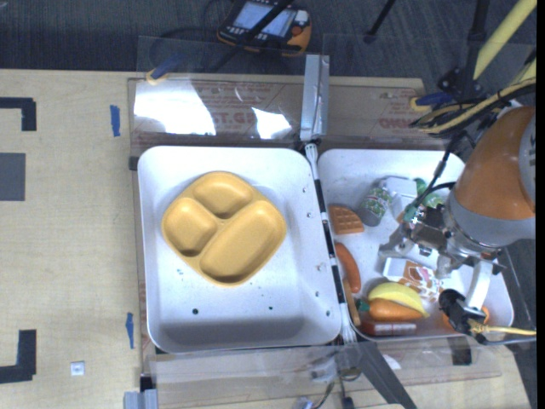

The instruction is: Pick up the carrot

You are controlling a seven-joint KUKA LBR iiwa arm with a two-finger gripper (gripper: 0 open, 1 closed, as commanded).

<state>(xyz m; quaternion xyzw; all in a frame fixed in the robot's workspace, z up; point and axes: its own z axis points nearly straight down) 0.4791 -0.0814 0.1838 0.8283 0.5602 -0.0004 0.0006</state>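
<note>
- The carrot (392,308) lies on its side at the near edge of the right bin (358,164), its green end toward the bin's left wall, so any grasp has little room on that side.
- A banana (395,294) rests against the carrot's far side, touching it; a pick would likely have to come from above so as not to catch both.
- A hot dog (347,267) lies along the left wall just beyond them, and a toast-like piece (346,220) sits farther up the same wall. A small greenish can (378,200) stands near the bin's middle top.
- The end effector (426,245) hangs over the middle of the right bin, above a small printed packet (419,275), near the carrot but not touching it. I cannot tell whether it is apart or together; nothing shows between its parts.
- I judge the pick has not yet taken place, since the carrot sits on the bin floor.
- The left bin (170,313) holds a yellow divided plate (224,226), well apart from the task.
- The tabletop (60,254) is pale wood with black corner marks and blue tape.
- Beyond it, dark carpet carries a handheld pendant (262,22), tripod legs and yellow cables.
</note>
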